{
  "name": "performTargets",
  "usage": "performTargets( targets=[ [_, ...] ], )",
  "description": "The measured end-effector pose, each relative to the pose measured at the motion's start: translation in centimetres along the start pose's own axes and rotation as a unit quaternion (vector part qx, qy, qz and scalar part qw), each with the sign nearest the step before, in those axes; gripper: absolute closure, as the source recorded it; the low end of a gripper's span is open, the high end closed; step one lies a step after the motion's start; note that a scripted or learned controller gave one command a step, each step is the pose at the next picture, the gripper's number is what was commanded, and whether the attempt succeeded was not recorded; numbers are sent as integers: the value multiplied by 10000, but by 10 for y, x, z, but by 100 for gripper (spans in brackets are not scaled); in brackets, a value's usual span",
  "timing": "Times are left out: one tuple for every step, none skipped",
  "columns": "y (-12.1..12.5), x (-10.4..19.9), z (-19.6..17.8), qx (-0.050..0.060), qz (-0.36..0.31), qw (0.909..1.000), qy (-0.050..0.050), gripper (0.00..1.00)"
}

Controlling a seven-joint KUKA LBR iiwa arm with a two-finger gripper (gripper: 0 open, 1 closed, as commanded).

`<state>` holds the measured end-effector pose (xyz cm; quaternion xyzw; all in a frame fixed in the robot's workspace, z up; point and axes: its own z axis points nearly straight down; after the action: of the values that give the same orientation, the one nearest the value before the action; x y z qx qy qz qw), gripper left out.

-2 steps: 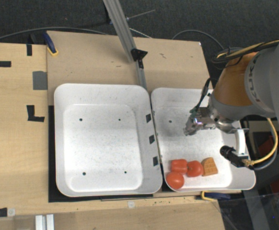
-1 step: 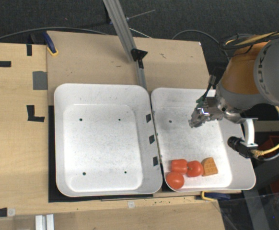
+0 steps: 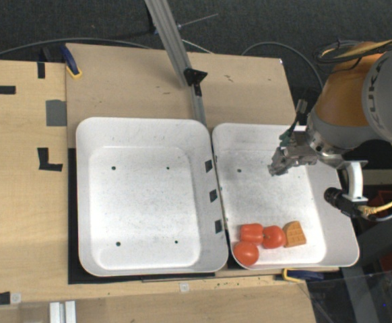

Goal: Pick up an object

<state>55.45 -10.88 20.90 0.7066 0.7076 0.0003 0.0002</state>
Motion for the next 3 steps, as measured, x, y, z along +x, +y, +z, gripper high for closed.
performTargets(
  targets=[
    [3, 59, 5, 13, -27, 10000, 8, 100],
    [18, 112, -5, 4, -30, 10000, 8, 100],
    [7, 165, -9, 17, -32, 10000, 10, 100]
  ],
)
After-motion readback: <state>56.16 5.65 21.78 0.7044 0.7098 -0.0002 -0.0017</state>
